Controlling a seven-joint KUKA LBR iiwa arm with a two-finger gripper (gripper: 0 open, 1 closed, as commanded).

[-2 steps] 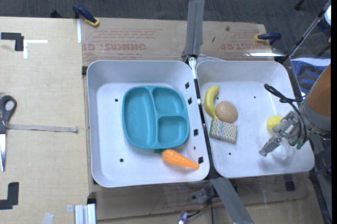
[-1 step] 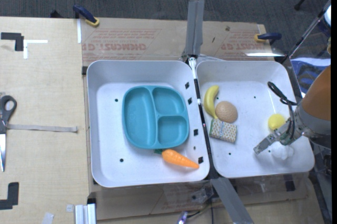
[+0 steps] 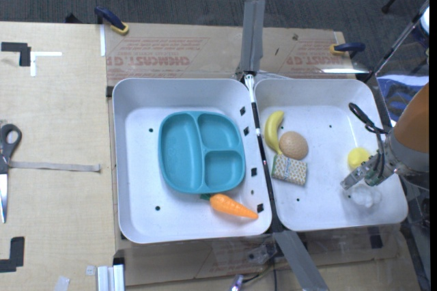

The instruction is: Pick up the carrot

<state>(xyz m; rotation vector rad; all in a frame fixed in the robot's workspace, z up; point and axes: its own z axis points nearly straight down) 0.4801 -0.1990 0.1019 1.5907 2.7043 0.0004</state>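
So my claw (image 3: 356,182) was parked low in the right bin (image 3: 321,95), near its right wall, and honestly I couldn't tell from up there how it was set, it was just a blur of metal and green wiring. The carrot (image 3: 233,207) was nowhere near me: way off to my left in the other bin (image 3: 130,167), lying flat by the front edge, its fat end tucked against the front rim of the teal divided plate (image 3: 202,150) and its tip pointing toward the divider between the bins. Closer to me, a small yellow thing (image 3: 358,158) sat just beside my claw on the far side, and something pale and clear-ish (image 3: 364,197) was right under my claw, couldn't make out what. Further left in my own bin were a speckled sponge block (image 3: 289,170), a tan egg-shaped thing (image 3: 293,145) touching it on the far side, and a banana (image 3: 273,129) up against the divider. Out on the table (image 3: 54,112), far past the carrot, a pair of scissors (image 3: 6,153) lay at the left edge.
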